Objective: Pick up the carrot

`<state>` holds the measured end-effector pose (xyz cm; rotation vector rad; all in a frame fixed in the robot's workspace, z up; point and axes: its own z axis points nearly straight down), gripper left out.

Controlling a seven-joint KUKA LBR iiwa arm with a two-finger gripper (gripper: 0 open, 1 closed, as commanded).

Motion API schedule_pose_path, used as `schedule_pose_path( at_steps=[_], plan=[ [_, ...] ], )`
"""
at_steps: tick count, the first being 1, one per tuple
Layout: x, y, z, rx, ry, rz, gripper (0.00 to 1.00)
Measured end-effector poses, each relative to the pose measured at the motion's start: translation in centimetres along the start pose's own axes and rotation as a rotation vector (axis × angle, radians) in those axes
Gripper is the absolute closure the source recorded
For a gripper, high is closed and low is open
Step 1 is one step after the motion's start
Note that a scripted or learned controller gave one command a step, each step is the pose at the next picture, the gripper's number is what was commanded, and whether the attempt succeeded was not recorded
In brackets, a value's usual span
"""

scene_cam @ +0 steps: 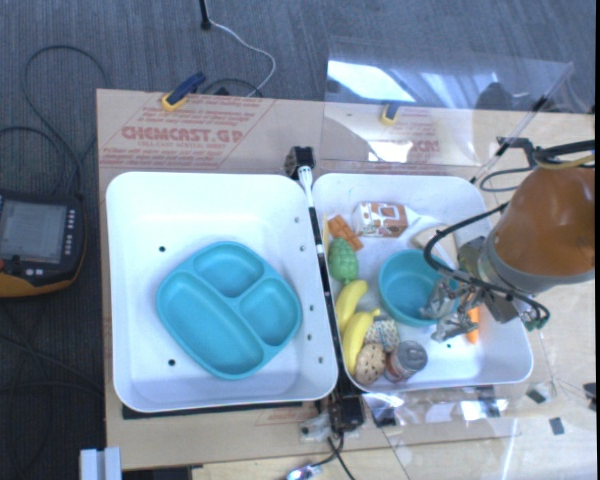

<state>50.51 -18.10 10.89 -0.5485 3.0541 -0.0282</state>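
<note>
Reaches in from the right over the right bin, grey arm bent down, orange band above the wrist. Gripper hangs low near the bin's front right corner, fingers pointing down and closed on an orange carrot between them.

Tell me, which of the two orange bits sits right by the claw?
The small orange piece beside the gripper, right of the teal bowl. The other lies at the bin's left wall.

Single fixed overhead view, slanted down across both bins.
</note>
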Motion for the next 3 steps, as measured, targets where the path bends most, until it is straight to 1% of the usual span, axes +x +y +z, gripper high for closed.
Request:
schedule_pose_path(
  at_steps=[1, 2, 3],
  plan=[
    [1.0, -1.3, -2.7, -0.028, 0.027, -0.298, 1.0],
    [-3.7, 4.1, -2.3, -0.026, 0.034, 0.061, 1.0],
    [-2.0, -2.8, 1.3, -0.017, 0.011, -0.263, 1.0]
  ],
)
